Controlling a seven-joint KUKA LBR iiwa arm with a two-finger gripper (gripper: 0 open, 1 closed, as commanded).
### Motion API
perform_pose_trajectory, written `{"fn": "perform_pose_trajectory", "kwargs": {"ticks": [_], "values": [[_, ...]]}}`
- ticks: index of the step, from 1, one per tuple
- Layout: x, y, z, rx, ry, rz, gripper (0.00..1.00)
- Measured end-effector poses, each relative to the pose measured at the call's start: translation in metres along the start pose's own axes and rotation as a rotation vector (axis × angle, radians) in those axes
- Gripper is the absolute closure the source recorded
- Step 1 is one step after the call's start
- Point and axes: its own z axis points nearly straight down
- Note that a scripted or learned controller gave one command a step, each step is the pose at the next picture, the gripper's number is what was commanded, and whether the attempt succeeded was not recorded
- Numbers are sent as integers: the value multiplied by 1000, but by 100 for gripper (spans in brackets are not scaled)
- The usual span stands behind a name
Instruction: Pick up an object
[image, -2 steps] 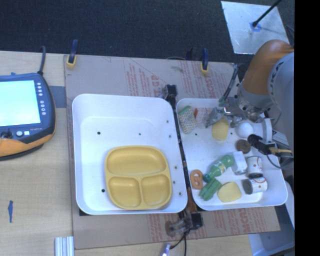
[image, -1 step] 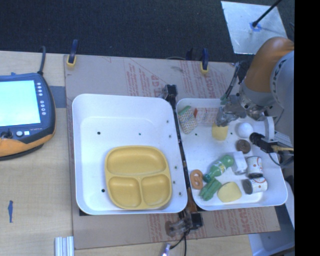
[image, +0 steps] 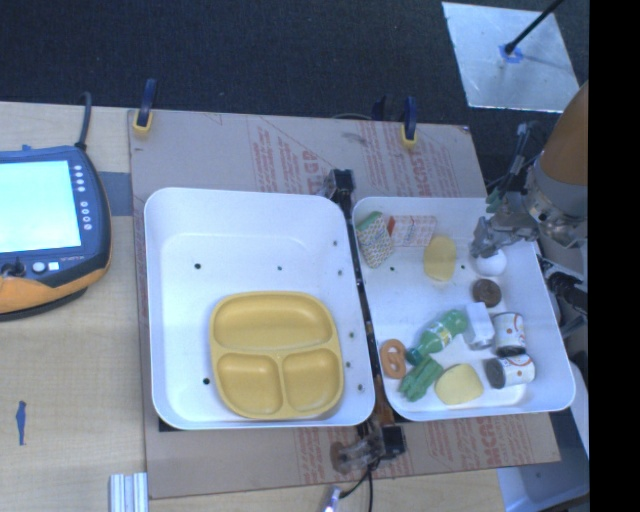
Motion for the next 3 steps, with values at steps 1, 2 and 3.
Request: {"fn": "perform_pose_trajectory", "kwargs": {"ticks": [1,2,3], "values": [[47,26,-28,-1,1,-1,100],[47,26,-28,0,0,-1,0],[37,25,73,5,-1,-2,0]]}}
